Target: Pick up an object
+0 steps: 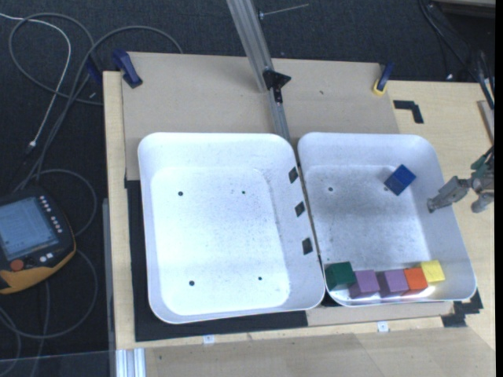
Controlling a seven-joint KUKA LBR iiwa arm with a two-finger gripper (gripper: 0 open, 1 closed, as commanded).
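End effector [460,195] low at right edge

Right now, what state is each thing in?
Tool: open, holding nothing, at the right bin's right rim.
Blue block: loose, tilted, alone in the right bin.
Green, purple, second purple, orange, yellow blocks: in a row along the near wall.
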